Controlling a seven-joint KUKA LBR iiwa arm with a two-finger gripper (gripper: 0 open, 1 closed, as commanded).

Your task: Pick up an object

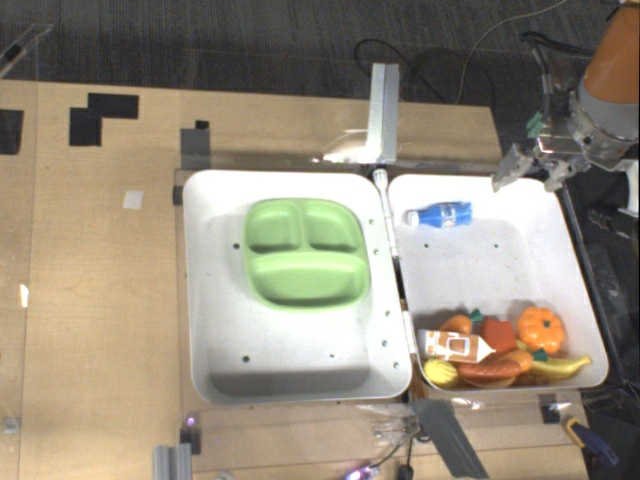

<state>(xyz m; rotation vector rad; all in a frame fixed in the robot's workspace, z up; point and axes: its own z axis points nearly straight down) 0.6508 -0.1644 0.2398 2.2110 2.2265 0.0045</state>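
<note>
A small blue bottle (pixel 440 215) lies on its side near the back left of the right bin (pixel 520 258). A heap of toy food (pixel 500 350) fills that bin's front: an orange pumpkin (pixel 541 328), a yellow banana (pixel 562 367), a carton with a white label (pixel 456 345) and other orange and red pieces. My gripper (pixel 532 168) hangs above the right bin's back right corner, its two fingers spread apart and open, with nothing between them. It is well to the right of the bottle and far behind the heap.
The left bin (pixel 215 268) holds a green divided plate (pixel 304 251). A metal post (pixel 384 113) stands behind the seam between the bins. Cables run over the dark floor behind the bench.
</note>
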